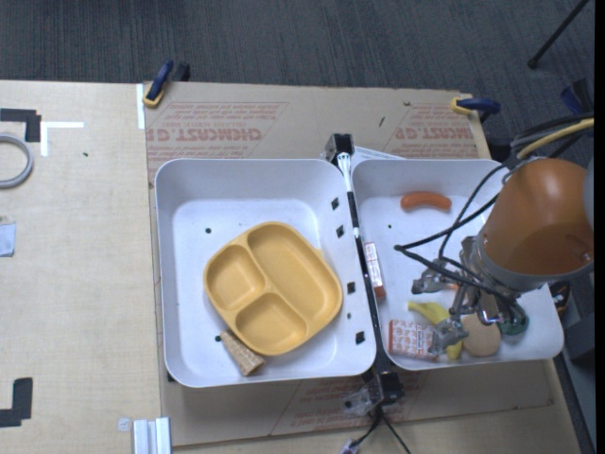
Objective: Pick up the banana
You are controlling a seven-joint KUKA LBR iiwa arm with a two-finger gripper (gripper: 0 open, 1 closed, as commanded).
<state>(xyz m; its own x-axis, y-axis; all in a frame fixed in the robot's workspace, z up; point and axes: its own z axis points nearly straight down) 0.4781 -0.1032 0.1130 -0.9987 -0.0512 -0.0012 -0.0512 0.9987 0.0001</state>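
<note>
The banana is yellow and lies in the front part of the right bin. Its left end shows clearly, and another yellow piece peeks out lower down at the front wall. My gripper hangs right over the banana's middle, below the orange band of the arm, and hides that part of the fruit. Cables run from the wrist across the bin.
An orange sausage lies at the back of the right bin. A red and white packet and a tan round item flank the gripper. The left bin holds a yellow divided plate and a brown wedge.
</note>
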